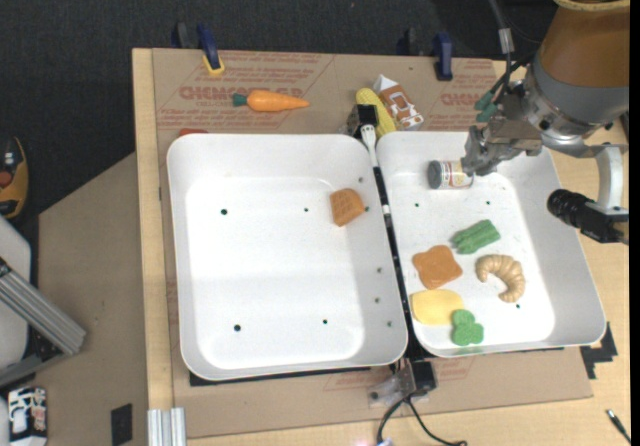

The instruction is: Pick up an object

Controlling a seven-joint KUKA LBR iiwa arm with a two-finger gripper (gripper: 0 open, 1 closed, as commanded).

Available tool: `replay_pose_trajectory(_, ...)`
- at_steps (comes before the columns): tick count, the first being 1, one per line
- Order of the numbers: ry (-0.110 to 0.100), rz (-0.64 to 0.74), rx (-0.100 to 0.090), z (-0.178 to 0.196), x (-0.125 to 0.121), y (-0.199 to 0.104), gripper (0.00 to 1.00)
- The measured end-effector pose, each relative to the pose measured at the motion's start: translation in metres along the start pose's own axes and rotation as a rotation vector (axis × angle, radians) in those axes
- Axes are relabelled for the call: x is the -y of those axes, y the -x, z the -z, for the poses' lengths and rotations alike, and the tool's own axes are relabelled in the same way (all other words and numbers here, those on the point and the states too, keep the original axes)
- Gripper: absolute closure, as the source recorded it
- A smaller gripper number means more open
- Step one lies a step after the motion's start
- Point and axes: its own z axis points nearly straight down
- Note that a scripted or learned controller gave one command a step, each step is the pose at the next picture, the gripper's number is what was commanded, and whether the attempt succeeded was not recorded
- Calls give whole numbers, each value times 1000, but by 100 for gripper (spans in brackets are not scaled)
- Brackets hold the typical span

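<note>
Reaching in from the right, the grey and orange arm (590,24) is seen above the far end of the right bin (575,279). The pincer (482,156) is held low over that bin's far left part, right beside a small jar (447,174) with a dark cap. The jar is lying on its side on the white floor of the bin. The jar looks to be touching the pincer tip or just next to it, but it cannot be told which. It also cannot be told if the pincer is open or closed, or if anything is held by it.

More toy foods are found in the right bin. A green bumpy piece (475,236) is placed near the middle. A tan croissant (503,276) is placed just below it. An orange square piece (436,266) is seen to the left of the croissant. A yellow piece (436,307) is placed near the front edge, and a small green piece (465,327) is touching it.

One orange waffle-like piece (347,206) is placed in the left bin (200,234), near its right wall.

Behind the bins, on the brown table (160,114), a toy carrot (270,101) is laid. A yellow banana (375,106) and a small brown and white packet (402,106) are laid close together there.
</note>
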Motion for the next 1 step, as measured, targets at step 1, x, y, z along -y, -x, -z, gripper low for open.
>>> replay_pose_trajectory(1, -13, -4, 1, 1, 1, 2, 100)
